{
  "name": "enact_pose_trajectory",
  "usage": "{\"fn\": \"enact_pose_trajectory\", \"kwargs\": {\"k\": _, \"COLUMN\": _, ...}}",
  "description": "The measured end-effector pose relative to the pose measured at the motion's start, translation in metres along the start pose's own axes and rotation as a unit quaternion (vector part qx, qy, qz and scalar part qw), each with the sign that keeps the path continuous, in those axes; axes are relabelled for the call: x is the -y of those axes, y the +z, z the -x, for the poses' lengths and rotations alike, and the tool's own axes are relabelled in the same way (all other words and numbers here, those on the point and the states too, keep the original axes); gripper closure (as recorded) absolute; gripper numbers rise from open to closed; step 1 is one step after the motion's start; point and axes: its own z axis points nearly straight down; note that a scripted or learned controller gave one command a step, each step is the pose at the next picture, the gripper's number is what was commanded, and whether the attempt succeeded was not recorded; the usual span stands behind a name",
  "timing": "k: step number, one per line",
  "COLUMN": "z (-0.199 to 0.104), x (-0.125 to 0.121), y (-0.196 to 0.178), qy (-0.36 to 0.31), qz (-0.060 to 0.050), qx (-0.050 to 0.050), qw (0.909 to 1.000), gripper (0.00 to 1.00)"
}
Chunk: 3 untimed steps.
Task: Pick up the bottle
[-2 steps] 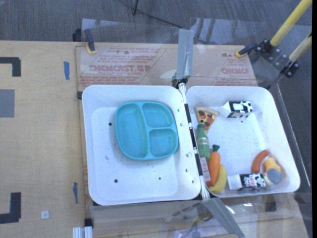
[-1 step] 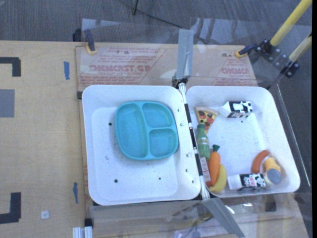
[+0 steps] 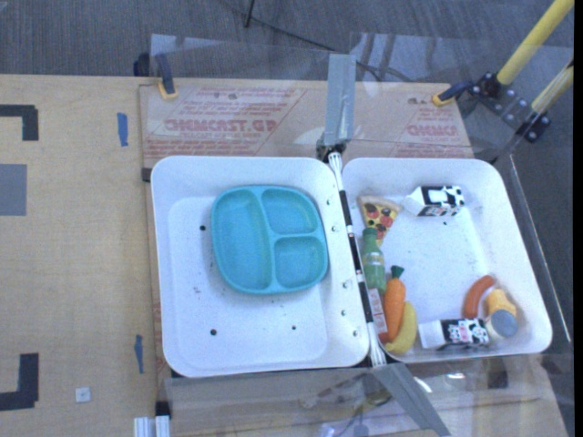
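Note:
A small green bottle (image 3: 373, 257) lies along the left wall of the right bin (image 3: 510, 208), its cap pointing toward the far side. A pizza slice toy (image 3: 379, 214) sits just beyond it and a carrot toy (image 3: 393, 302) just in front of it.
The left bin (image 3: 182, 335) holds a teal divided plate (image 3: 270, 238). In the right bin lie a banana (image 3: 404, 331), two cow-patterned cartons (image 3: 437, 200) (image 3: 465, 333), a hot dog (image 3: 478, 295) and a round tan toy (image 3: 502, 320). Yellow poles (image 3: 537, 33) stand at the far right.

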Motion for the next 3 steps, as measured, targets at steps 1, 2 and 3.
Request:
{"fn": "enact_pose_trajectory", "kwargs": {"k": 1, "z": 0.003, "x": -0.001, "y": -0.013, "qy": 0.000, "qz": -0.001, "qx": 0.006, "qw": 1.0000, "gripper": 1.00}}
{"fn": "enact_pose_trajectory", "kwargs": {"k": 2, "z": 0.005, "x": -0.001, "y": -0.025, "qy": -0.001, "qz": -0.001, "qx": 0.013, "qw": 0.9999, "gripper": 1.00}}
{"fn": "enact_pose_trajectory", "kwargs": {"k": 3, "z": 0.008, "x": -0.002, "y": -0.038, "qy": -0.002, "qz": -0.002, "qx": 0.020, "qw": 0.9998, "gripper": 1.00}}
